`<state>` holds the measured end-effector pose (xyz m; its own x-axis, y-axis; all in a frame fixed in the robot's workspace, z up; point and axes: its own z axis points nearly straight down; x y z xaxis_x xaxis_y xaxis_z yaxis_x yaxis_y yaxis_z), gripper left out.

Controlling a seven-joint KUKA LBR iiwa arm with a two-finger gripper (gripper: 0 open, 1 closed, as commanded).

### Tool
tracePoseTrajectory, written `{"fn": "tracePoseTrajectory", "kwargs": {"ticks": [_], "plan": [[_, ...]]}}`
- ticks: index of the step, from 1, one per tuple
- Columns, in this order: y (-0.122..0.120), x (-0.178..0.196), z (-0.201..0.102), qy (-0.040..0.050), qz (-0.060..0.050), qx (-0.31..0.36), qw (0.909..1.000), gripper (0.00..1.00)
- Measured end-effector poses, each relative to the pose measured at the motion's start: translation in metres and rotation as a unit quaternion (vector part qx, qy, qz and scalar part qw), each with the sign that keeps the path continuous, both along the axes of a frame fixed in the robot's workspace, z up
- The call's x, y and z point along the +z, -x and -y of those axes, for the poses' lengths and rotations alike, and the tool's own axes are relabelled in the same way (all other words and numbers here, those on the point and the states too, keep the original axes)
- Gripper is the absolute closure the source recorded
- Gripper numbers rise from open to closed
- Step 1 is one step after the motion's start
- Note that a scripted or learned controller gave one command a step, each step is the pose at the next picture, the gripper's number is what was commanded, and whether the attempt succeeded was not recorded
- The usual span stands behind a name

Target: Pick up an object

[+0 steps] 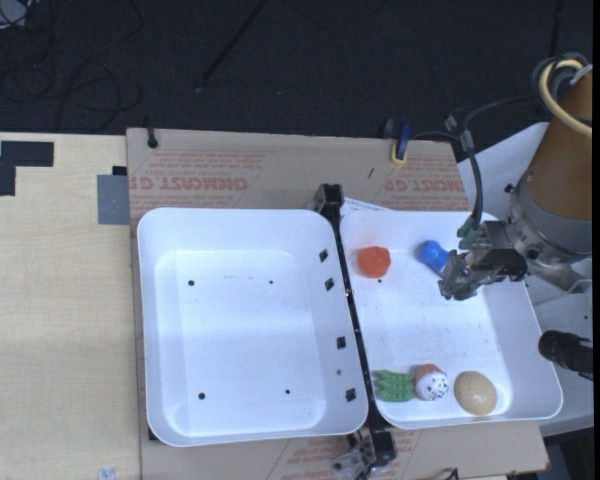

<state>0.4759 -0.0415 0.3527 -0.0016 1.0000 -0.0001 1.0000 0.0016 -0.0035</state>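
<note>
In the right bin (500,353) lie an orange-red object (373,261) near the divider, a blue object (431,255) to its right, and along the front edge a green piece (391,384), a red-and-white spotted ball (430,382) and a tan egg-shaped object (475,392). My gripper (458,283) hangs over the right bin just right of and slightly below the blue object, close to it. Nothing shows between its dark fingers.
The left bin (165,258) sits beside the right one, with a black divider clip strip (338,288) between them. Cardboard (240,173) lies under both bins. Cables (470,163) trail above the gripper, and the arm's body (570,158) fills the right side.
</note>
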Motion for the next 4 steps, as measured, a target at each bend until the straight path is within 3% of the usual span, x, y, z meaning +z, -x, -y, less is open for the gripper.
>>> {"fn": "tracePoseTrajectory", "kwargs": {"ticks": [4], "plan": [[0.000, 0.007, -0.018, 0.0002, 0.000, 0.000, 1.0000, 1.00]]}}
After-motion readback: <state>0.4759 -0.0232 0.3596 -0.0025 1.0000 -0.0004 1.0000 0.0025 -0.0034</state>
